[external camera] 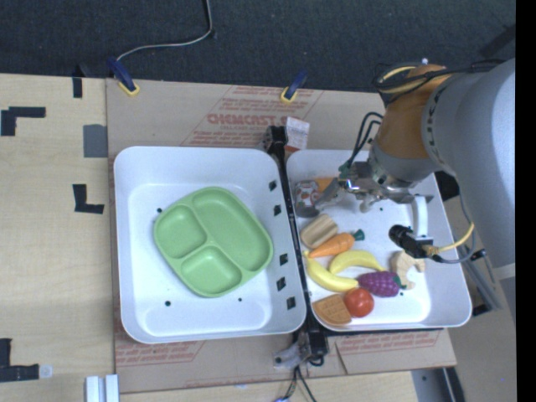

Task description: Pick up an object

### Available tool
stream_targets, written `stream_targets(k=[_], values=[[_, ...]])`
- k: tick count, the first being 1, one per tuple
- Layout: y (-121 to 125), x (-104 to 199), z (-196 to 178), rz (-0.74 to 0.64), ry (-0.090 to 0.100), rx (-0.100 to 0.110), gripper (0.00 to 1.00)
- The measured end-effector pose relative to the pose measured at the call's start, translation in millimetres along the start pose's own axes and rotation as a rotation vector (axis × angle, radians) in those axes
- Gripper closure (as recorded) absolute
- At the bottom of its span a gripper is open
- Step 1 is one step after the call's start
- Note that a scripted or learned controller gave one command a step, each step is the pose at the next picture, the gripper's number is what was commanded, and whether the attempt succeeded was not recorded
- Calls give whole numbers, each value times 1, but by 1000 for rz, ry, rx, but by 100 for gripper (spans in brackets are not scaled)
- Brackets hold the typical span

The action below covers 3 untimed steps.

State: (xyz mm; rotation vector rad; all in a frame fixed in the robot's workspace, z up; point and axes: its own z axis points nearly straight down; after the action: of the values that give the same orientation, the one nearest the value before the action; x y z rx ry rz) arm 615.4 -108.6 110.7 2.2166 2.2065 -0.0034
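Note:
The right bin [435,308] holds several toy foods: a tan bread piece [318,229], a carrot [335,245], two yellow bananas [329,276], purple grapes [381,284], a red tomato [359,301] and an orange waffle [332,311]. A pale tan piece [405,264] lies near the right wall. My gripper [341,184] hangs low over the bin's far left part, above the bread and just right of a small silver and orange item [305,193]. I see nothing held in it.
The left bin [134,224] carries a green divided plate [213,239]. A black divider with clips [285,224] runs between the bins. The arm's grey body and orange band [410,124] cover the right bin's far right corner. Cardboard lies under both bins.

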Motion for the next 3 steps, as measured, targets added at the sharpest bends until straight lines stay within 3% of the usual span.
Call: stream_targets(k=[1, 2, 3], values=[[23, -5, 9, -3, -1, 23, 0], [40, -15, 11, -3, -6, 24, 0], [40, -16, 11, -2, -7, 21, 0]])
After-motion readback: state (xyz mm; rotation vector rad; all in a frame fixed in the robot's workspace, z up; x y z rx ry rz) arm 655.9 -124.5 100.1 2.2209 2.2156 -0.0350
